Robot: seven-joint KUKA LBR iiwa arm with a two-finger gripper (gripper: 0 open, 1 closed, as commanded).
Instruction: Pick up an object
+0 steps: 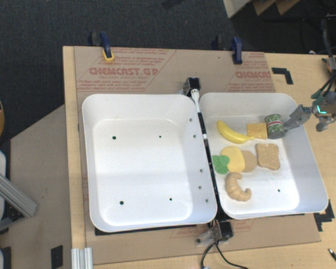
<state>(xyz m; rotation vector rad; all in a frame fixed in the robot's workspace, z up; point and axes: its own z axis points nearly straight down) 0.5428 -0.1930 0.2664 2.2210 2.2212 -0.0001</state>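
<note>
Green-labelled can [274,125] lay in right bin [311,167], upper right of frame, beside cheese wedge [257,130]. Gripper [285,124] touched can; fingers' spread: cannot tell. Not lifted; grasp and raise remained. Banana [232,132], croissant [238,186], bread slice [267,156] nearby. Left bin [95,167] on brown worktop [78,83], dark carpet [33,32] around.

Gripper [285,123] reaching low from right

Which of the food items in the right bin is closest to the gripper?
The small green can at the pile's upper right, beside the gripper; the banana, bread slice and croissant lie farther left or lower.
</note>
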